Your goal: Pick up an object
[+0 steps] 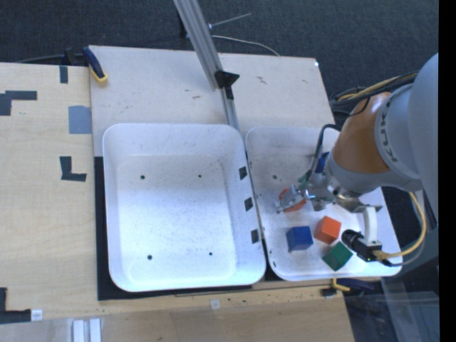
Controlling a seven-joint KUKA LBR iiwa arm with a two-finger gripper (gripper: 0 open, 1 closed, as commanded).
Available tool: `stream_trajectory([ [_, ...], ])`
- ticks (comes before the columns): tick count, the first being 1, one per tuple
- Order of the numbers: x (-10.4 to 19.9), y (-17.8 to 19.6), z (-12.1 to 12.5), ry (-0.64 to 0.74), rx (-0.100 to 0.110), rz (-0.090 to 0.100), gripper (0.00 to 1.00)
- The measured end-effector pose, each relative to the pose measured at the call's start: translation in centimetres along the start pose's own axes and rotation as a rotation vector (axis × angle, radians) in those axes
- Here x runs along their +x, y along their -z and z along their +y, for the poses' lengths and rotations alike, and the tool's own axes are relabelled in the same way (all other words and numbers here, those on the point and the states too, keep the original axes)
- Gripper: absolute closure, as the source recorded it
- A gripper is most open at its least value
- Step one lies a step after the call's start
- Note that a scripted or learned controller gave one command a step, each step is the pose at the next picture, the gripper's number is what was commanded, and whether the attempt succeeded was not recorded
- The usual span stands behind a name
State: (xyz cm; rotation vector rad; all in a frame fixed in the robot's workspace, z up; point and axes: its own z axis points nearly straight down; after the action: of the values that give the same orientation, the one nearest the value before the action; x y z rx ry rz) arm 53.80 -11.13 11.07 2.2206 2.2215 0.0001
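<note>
Three small blocks lie in the right bin: a blue cube, an orange cube just beside it, and a green block near the front rim. Above them the gripper reaches low over the bin floor, with a reddish piece at its tip; whether it grips that piece, I cannot tell.

tool low in right bin, at a reddish object | blue cube, orange cube, green block nearby
</note>
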Motion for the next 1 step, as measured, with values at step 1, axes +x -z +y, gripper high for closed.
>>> stream_trajectory([
  [1,0.07,0.68,-0.07,0.001,0.004,0.001,1.00],
])
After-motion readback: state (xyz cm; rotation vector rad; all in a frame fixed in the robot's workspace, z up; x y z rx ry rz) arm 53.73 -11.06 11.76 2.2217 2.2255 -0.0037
